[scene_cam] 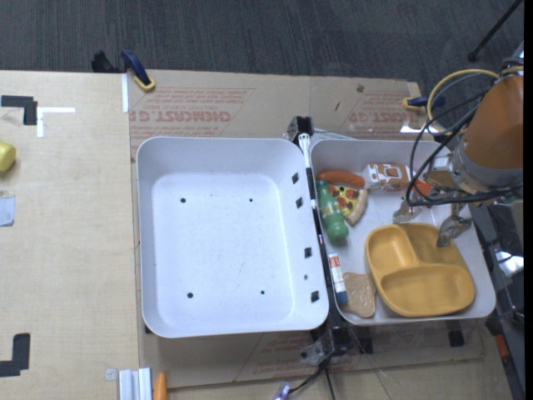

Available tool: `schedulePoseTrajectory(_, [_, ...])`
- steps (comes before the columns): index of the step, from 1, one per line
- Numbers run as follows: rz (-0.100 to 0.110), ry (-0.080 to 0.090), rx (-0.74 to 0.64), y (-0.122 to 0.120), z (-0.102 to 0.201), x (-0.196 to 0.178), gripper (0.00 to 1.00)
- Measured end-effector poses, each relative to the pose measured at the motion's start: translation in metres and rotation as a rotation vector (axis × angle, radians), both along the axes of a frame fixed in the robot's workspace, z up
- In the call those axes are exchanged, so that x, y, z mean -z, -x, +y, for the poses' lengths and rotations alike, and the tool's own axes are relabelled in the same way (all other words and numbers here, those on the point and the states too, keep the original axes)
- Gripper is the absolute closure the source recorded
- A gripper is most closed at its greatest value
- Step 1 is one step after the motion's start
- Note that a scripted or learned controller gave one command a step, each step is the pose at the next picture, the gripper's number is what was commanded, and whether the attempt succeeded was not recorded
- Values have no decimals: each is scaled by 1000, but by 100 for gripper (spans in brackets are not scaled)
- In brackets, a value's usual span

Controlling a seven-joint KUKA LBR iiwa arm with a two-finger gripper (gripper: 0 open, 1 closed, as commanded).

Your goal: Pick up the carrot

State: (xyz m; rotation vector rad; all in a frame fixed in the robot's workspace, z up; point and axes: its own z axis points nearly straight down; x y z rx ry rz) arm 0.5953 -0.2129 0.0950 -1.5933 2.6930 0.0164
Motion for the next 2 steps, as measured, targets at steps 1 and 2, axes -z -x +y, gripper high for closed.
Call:
schedulePoseTrajectory(1, [0, -5, -52, -12, 3, 0, 0])
schedulePoseTrajectory(2, [-8, 11, -112, 19, 96, -4, 0])
